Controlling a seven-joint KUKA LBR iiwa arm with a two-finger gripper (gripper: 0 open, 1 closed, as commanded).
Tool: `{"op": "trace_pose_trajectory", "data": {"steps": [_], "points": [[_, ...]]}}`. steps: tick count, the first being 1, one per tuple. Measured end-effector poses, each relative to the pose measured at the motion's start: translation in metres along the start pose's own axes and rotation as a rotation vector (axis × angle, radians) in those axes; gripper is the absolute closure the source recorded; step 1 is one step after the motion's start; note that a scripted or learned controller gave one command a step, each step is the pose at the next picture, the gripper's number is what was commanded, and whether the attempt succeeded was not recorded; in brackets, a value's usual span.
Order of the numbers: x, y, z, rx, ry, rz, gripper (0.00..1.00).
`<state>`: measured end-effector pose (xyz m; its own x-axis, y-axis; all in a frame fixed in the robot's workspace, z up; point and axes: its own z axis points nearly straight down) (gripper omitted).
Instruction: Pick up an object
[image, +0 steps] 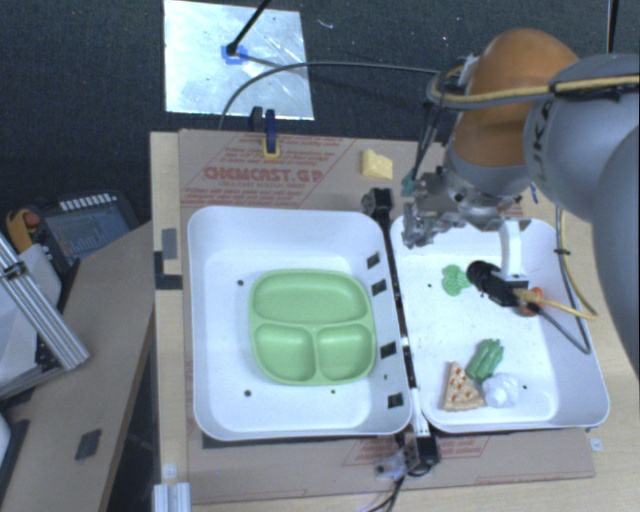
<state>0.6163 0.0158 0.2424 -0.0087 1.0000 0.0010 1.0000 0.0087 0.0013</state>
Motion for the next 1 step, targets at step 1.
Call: {"op": "trace_pose_trajectory", "data": {"steps": [1], "points": [[0.0506, 0.0127, 0.0175, 0.000, 0.001, -0.001, 1.00]]}}
